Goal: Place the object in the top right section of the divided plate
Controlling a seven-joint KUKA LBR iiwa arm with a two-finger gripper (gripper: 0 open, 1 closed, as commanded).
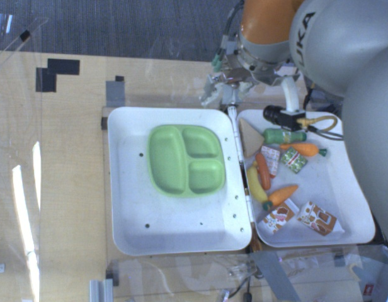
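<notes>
Above, the gripper (228, 93) hangs over the far rims of the two bins, near the seam between them; whether its jaws stand apart or together cannot be told, and nothing shows between them. Candidate objects lie in the right bin (351, 194): two carrots (283, 195), a green bottle (284, 136), small cartons (317, 219). The green divided plate (186, 160) sits in the left bin (128, 219). A good pick would probably descend on an isolated item, then release over the plate's top right section (202, 141).
</notes>
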